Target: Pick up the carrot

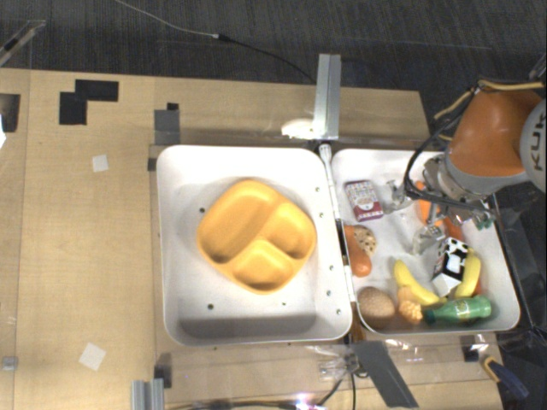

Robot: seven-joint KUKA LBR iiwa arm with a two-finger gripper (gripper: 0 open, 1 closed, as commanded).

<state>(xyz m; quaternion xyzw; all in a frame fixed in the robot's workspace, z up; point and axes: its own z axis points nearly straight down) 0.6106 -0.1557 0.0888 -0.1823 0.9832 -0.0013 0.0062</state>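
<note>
Over the right bin (504,254), upper right part: gripper (432,220), hung from the grey-and-orange arm; whether it is apart or together I cannot tell. Carrot (450,225): orange, partly hidden beneath the gripper, lying on the bin floor (no sign it is lifted). Just below it: black-and-white box (450,259). Further out: two bananas (414,282), green bottle (457,311), potato (374,301), red-and-white carton (362,198) near the left wall. Left bin (171,229): yellow divided plate (256,233). Table (77,272): pale wood.

Handling note: descend squarely across the carrot's narrow width, close fully, lift straight, keeping away from the box beside it.
</note>
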